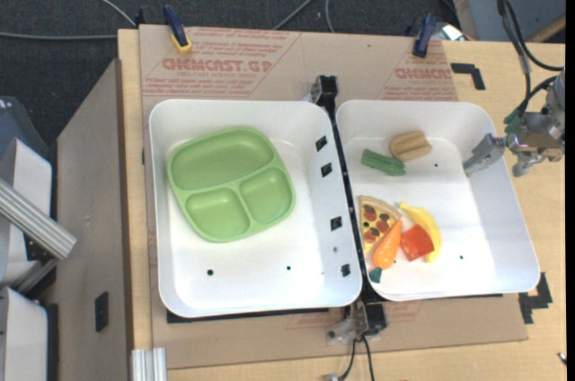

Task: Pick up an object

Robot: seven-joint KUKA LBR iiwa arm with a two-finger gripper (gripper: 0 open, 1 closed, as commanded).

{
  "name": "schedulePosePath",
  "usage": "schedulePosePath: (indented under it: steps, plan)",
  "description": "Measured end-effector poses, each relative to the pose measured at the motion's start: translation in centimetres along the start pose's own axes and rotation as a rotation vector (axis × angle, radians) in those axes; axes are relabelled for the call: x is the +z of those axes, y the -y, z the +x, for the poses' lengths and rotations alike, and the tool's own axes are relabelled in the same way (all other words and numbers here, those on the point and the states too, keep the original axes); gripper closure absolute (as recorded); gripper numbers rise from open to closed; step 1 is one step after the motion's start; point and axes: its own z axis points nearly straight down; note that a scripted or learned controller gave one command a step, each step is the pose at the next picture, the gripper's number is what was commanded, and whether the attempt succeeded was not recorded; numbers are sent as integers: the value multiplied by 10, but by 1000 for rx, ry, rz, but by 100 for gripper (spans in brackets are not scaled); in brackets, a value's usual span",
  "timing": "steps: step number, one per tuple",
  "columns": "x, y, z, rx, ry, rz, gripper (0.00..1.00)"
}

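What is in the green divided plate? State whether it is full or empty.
Empty. The green divided plate in the left bin shows bare green in all three compartments; the toy food lies in the right bin.

Robot end section at the right edge of the camera view: a compact metallic grey gripper assembly with a pale, angular finger projecting leftward, small teal-green fittings on the body, and a black cable looping down from above; finer details such as screws or markings are, at this resolution, probably too blurred to make out
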Motion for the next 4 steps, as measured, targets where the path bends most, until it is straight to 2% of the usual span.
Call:
schedulePosePath:
  steps: [1, 2, 4]
  plan:
    - [-7, -3, 1, -4, 3, -13, 0]
    - [36, -5, 3, -4, 1, -7, 0]
    - [149, -1, -7, -2, 1, -7, 0]
